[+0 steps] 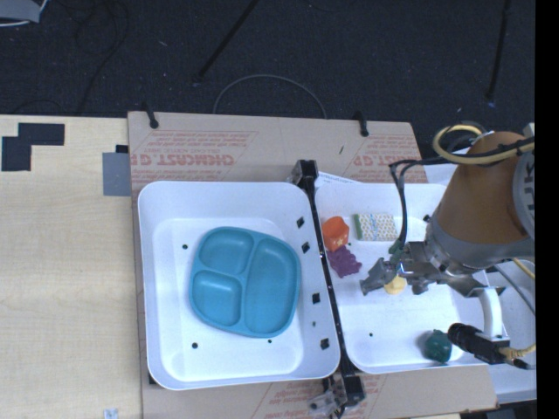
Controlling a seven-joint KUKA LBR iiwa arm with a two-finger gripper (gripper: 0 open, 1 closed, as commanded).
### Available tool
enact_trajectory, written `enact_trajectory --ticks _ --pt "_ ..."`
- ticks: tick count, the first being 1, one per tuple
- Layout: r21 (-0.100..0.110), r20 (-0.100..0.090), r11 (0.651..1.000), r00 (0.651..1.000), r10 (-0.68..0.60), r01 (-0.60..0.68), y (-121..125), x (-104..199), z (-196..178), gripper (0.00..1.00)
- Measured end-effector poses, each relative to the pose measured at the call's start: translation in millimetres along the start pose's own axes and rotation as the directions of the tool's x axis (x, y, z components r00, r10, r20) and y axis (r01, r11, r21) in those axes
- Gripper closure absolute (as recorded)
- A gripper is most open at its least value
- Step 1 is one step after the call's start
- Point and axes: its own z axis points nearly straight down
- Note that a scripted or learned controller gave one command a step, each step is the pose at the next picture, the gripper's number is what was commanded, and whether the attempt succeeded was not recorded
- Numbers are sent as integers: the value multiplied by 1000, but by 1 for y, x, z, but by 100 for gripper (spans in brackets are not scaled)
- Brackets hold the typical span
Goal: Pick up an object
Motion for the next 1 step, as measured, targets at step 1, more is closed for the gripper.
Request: enact_trajectory --ticks 1 --pt "-12 1 1000 1000 -2 2 3 0 -6 0"
